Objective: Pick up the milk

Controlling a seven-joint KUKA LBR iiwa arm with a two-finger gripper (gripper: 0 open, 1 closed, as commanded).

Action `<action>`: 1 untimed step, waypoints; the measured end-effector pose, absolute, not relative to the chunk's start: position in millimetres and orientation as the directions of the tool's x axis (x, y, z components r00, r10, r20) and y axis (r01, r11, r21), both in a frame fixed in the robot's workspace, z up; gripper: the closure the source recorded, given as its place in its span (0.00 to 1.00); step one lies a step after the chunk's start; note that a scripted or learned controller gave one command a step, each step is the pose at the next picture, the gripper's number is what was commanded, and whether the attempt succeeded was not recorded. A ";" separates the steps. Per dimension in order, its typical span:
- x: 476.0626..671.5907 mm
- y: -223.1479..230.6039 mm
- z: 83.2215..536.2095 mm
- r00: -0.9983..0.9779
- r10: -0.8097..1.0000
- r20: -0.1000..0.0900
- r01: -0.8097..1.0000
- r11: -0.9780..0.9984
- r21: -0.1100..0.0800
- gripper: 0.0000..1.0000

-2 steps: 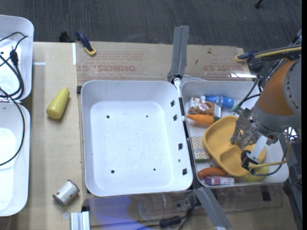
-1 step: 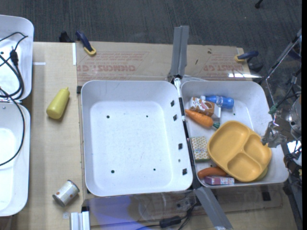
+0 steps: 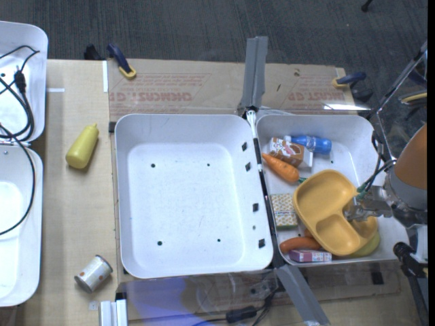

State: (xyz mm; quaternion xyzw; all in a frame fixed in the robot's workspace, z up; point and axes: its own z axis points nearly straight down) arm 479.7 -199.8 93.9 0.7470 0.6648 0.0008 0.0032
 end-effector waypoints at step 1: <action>479.8 -200.6 95.4 0.116 0.993 -0.004 0.993 -0.116 0.007 0.00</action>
